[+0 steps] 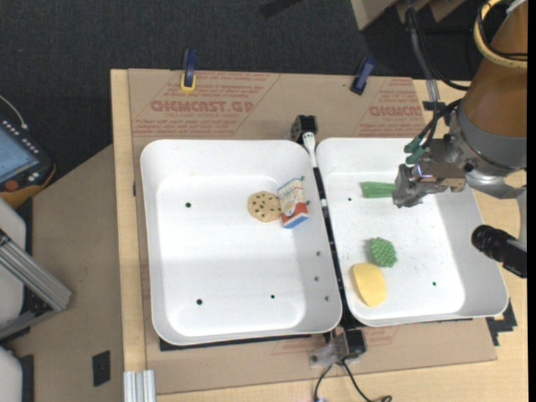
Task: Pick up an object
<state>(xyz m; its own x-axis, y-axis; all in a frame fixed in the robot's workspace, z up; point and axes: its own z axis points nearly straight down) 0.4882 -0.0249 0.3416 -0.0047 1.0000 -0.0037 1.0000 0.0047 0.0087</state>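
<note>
1. The left bin [167,249] holds a cookie [264,206] touching a small carton [293,203], near its right wall.
2. The right bin [469,258] holds a green ball [383,251] just above a yellow piece [369,283].
3. A green strip [375,190] lies at the pincer [406,195]; whether the pincer grips it cannot be told.

Flat green strip [376,189] lies in right bin [469,300], touching pincer [407,196].
</note>
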